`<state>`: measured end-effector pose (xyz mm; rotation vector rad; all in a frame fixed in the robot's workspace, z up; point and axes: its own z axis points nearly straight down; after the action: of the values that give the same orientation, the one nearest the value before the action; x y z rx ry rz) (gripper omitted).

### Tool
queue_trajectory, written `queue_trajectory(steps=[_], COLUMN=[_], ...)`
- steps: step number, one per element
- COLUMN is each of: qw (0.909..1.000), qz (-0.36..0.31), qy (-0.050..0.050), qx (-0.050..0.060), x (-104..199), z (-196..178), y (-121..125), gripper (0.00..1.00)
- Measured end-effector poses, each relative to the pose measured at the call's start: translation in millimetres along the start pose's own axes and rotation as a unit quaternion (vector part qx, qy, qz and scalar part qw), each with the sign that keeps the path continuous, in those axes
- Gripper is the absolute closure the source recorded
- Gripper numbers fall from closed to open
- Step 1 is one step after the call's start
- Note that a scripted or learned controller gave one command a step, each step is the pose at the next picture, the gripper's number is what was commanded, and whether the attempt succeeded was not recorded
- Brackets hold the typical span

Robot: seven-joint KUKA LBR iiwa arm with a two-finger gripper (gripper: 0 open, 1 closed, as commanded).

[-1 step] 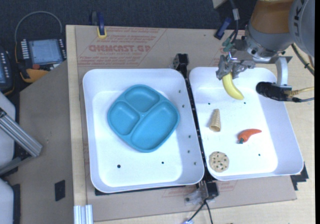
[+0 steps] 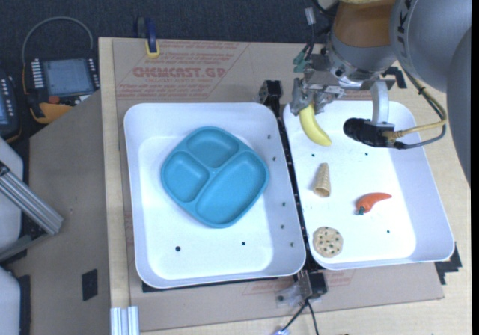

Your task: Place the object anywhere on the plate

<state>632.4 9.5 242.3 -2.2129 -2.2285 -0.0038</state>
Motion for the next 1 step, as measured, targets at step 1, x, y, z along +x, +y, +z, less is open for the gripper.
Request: queue_trajectory(steps=[1], qw=[1.0], qz=[0.0], qy=[0.0], qx=[0.0], x=[62.8], z=[10.1], y=[3.2], gripper=[1.0])
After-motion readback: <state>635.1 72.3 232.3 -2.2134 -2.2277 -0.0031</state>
